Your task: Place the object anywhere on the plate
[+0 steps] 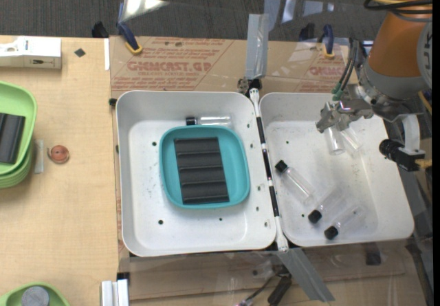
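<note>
Clear vials with black caps (323, 219) lie loose in my right bin, nearest me. Beyond, the teal plate (238, 181) waits in the left bin. Farthest, my gripper (335, 134) pinches one vial (335, 141), lifted for carrying.

The two bins (137, 229) look like smooth, glossy white plastic. Left of the gripper (335, 134), the teal plate (237, 160) has a satin plastic sheen, its ribbed insert (201, 168) matt black. Just below the gripper, clear vials (295, 181) look glassy with black caps. The bench (62, 229) is pale wood.
</note>
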